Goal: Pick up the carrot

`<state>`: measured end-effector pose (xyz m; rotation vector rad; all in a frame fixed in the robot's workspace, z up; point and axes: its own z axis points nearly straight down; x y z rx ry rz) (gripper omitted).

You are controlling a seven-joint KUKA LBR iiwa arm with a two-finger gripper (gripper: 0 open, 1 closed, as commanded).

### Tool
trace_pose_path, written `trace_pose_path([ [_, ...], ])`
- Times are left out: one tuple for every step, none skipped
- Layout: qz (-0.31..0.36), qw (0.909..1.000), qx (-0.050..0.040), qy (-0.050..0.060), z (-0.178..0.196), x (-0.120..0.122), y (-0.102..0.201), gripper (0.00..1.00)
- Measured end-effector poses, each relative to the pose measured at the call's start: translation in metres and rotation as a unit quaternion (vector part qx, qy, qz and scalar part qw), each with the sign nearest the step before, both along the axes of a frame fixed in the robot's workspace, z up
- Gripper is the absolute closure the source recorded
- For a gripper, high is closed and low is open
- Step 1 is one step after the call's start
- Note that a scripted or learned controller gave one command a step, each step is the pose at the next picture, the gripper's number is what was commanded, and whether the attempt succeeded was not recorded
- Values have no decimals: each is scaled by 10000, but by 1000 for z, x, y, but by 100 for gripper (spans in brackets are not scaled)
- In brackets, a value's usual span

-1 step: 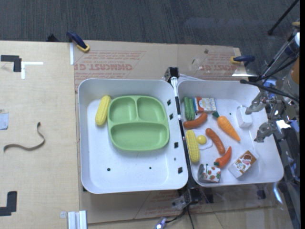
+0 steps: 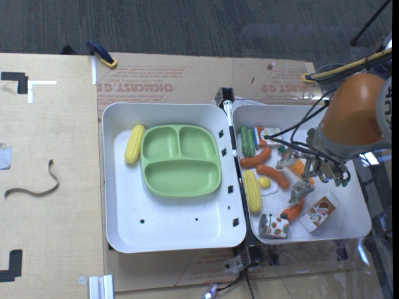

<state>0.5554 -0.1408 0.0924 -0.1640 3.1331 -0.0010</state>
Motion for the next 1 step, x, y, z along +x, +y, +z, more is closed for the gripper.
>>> trace_pose_path([
  [16,10000,-9,-23,10,2,1,100],
])
